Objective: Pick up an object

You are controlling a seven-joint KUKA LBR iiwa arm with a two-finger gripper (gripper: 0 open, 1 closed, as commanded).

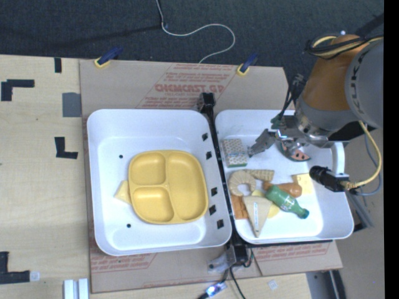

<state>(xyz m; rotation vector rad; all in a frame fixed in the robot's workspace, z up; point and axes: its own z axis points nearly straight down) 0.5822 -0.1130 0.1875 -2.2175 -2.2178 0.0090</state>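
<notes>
- Camera view from above: we see two white bins side by side; the left bin holds a yellow divided plate.
- We see the right bin crowded with small items: a green bottle lying on its side, long axis running upper-left to lower-right, cap end toward the lower right; a pale wedge just beside it; a speckled block near the dividing wall.
- We see the gripper above that bin, near the block, with nothing visibly between its fingers; we cannot tell whether they are apart or together.
</notes>
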